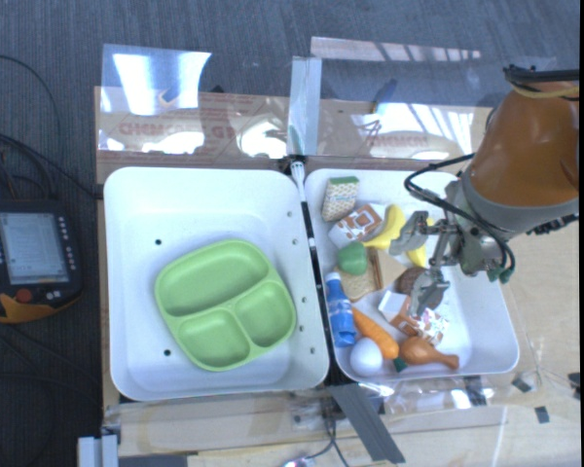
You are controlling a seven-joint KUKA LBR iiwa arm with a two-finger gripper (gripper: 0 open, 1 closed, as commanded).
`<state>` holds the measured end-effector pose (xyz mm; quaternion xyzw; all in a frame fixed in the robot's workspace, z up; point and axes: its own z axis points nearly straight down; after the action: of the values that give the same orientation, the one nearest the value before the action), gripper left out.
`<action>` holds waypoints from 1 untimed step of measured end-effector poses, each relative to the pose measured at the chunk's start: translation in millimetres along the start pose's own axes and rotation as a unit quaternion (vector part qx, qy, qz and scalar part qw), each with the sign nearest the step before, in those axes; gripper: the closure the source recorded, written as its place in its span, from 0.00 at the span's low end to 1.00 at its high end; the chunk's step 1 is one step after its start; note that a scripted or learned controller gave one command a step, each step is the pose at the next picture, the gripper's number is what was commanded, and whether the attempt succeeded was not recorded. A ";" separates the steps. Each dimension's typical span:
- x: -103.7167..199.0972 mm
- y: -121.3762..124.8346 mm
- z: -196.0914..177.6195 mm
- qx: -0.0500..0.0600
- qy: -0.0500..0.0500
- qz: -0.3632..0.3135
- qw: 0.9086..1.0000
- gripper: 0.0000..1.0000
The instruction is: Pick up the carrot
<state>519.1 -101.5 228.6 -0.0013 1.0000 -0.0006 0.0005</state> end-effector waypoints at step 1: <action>32.0 75.7 46.5 -0.001 0.003 0.049 0.999 0.00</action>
<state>486.9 -26.0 182.0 0.0479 0.9988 0.0008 -0.0020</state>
